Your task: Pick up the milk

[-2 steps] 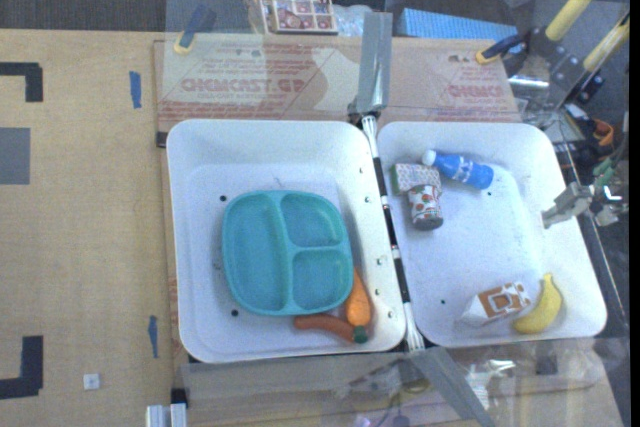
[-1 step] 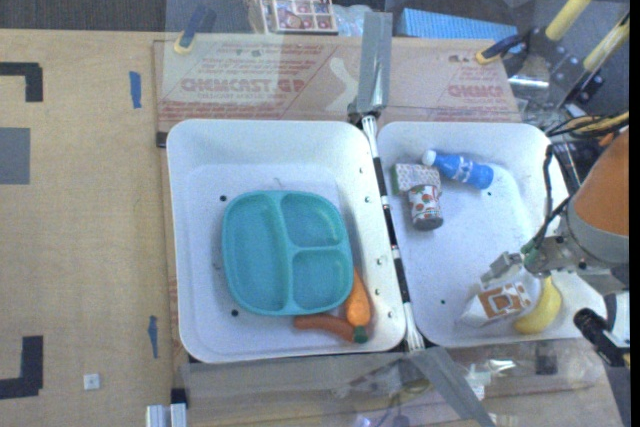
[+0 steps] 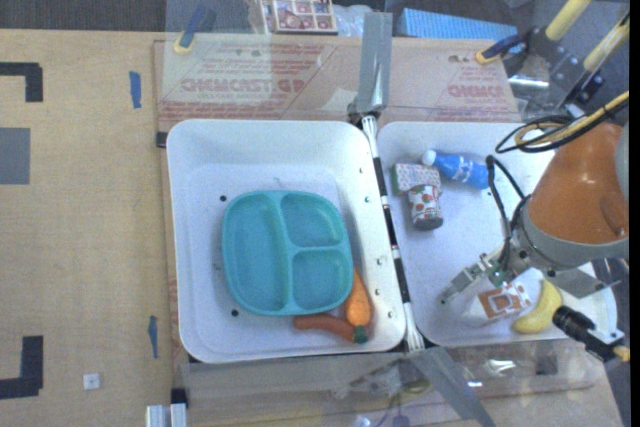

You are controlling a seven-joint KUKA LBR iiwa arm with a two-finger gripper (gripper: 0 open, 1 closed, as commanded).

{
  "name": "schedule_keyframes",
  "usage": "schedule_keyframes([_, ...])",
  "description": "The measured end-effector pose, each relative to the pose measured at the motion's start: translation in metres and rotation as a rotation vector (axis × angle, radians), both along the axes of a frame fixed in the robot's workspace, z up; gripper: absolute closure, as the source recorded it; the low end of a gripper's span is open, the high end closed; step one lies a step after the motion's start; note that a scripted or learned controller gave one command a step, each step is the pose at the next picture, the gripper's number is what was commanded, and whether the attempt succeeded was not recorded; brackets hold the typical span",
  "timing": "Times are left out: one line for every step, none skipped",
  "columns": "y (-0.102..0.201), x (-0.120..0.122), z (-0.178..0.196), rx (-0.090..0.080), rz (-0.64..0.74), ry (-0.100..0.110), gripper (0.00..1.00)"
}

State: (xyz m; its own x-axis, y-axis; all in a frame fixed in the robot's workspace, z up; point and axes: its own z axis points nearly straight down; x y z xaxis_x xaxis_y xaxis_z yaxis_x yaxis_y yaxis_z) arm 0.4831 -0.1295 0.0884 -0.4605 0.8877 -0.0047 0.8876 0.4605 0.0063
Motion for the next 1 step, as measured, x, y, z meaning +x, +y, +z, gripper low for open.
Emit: schedule_keyframes([-0.046, -0.0011, -0.0004, -0.002, 0.014, -0.003, 0.0])
